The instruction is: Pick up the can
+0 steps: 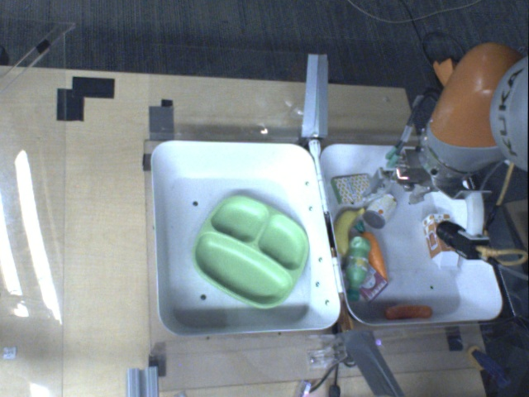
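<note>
Pincer [395, 187] of mine hangs low over the upper left part of the right bin [475, 300], and I cannot tell how it is set or whether it has hold of anything. I keep it here because the can [378, 213] lies just beside it, tipped on its side with its round end facing up toward the camera. The can rests against a crowd: a banana [344, 224], a green bottle [358, 259] and a carrot [377, 255] press close on its lower left, so I judge an approach from the upper right is the cleanest. The left bin [173, 304] carries a green divided tray [251, 249], well apart from my work.
</note>
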### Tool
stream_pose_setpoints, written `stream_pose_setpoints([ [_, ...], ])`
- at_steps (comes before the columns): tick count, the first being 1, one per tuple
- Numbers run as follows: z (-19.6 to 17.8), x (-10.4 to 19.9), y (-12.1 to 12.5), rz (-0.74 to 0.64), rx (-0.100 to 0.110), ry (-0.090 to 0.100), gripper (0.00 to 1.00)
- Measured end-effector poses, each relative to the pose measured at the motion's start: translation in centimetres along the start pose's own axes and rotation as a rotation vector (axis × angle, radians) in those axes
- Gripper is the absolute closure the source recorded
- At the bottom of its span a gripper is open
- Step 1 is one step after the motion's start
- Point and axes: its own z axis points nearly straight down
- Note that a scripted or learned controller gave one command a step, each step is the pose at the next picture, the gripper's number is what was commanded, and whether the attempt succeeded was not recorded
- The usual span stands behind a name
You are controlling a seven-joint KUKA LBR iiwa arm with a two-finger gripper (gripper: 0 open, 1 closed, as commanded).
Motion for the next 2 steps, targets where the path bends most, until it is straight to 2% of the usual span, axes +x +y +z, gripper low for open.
stream_pose_setpoints([
  [1, 1.1, 0.9, -3.6, 0.102, 0.001, 0.000, 0.00],
  [2, 9.8, -2.9, -0.3, 0.196, 0.002, 0.000, 0.00],
])
